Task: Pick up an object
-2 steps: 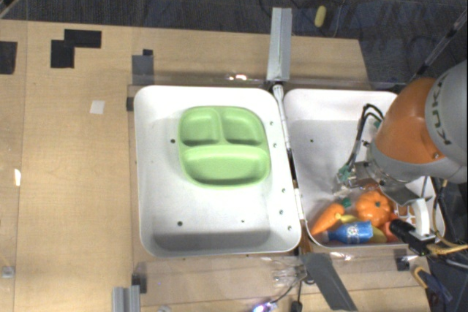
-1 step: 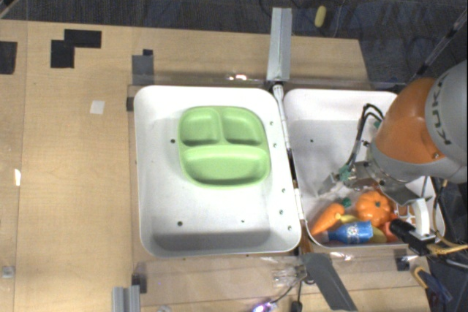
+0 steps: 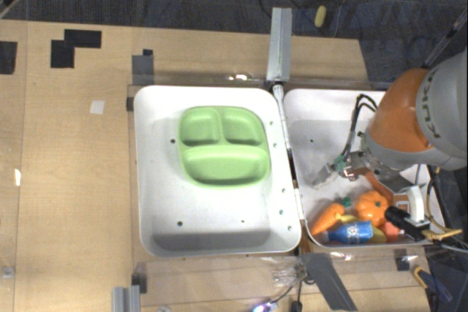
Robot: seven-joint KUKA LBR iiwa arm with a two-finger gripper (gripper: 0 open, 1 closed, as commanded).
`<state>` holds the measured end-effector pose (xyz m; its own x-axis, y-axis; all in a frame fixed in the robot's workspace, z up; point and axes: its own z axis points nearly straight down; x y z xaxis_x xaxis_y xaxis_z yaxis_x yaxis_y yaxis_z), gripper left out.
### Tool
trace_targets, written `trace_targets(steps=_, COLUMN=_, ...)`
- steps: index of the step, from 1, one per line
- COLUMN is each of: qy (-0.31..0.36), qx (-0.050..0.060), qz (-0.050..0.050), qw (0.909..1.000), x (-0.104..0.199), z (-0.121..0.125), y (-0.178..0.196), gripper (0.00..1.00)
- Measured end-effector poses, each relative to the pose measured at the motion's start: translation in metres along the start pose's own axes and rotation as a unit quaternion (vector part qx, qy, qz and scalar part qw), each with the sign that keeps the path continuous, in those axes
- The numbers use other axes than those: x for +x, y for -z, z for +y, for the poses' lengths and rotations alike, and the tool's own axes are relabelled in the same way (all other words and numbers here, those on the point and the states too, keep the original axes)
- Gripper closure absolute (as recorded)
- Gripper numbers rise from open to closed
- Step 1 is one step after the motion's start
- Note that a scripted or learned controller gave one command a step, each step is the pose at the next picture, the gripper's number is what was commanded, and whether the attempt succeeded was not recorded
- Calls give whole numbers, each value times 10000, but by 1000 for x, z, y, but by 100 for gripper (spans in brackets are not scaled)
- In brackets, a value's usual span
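Note:
The right bin (image 3: 314, 120) holds a small heap of toys at its near edge: an orange carrot (image 3: 327, 215), a round orange fruit (image 3: 371, 206) and a blue can (image 3: 352, 232) lying on its side, with a bit of red (image 3: 392, 231) beside them. My gripper (image 3: 339, 167) hangs low over the middle of this bin, just above and behind the heap. Nothing can be seen held in it. The grey arm with its orange band (image 3: 398, 120) reaches in from the right.
The left bin (image 3: 157, 215) holds a green divided plate (image 3: 221, 145) near its far middle. A grey metal post (image 3: 279, 47) stands behind the seam between the bins. Wooden bench spreads out to the left.

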<state>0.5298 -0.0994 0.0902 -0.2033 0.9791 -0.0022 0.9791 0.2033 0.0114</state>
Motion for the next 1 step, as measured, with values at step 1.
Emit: trace_targets(steps=1, qy=40, qx=-10, qz=-14, qw=10000, x=-30, z=78, y=-2, gripper=0)
